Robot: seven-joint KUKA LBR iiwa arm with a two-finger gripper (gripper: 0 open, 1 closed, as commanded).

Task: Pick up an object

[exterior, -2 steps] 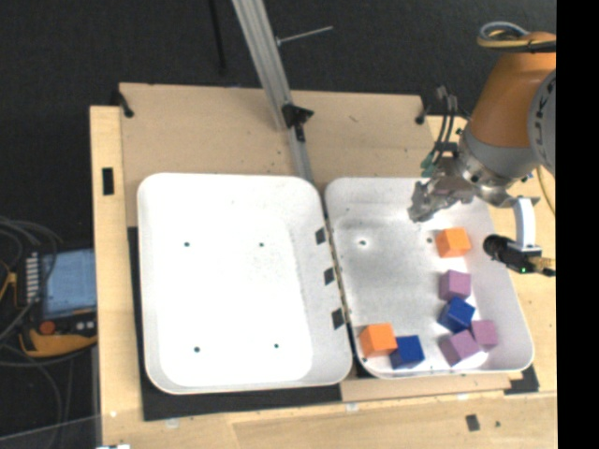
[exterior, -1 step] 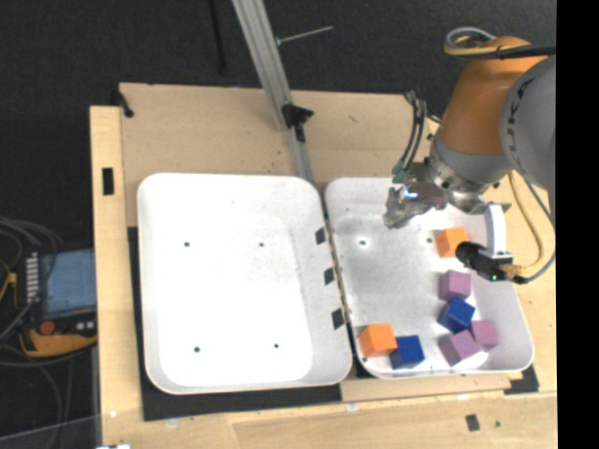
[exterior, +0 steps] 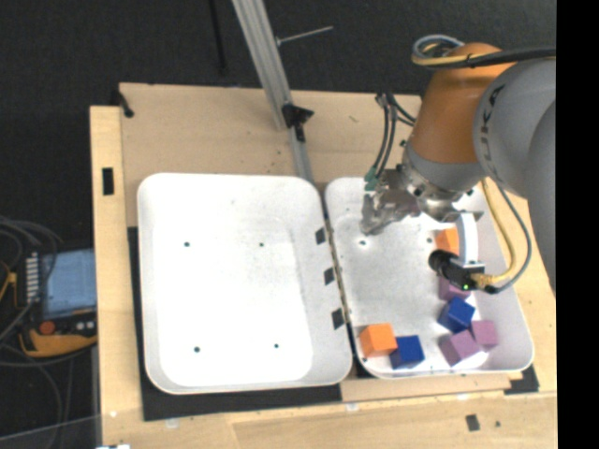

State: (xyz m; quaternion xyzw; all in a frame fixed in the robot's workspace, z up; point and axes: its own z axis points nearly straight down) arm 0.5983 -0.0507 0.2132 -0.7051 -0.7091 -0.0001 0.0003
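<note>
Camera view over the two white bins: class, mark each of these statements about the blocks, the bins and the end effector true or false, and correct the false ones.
1. All the blocks lie in the right bin. True.
2. The orange block touches a blue block near the bin's front edge. True.
3. The end effector hangs over the left bin. False: it hangs over the back left part of the right bin.
4. The end effector is right above the orange block. False: that block lies well toward the front of the bin, apart from it.
5. Purple blocks lie in the front right corner of the right bin. True.
</note>
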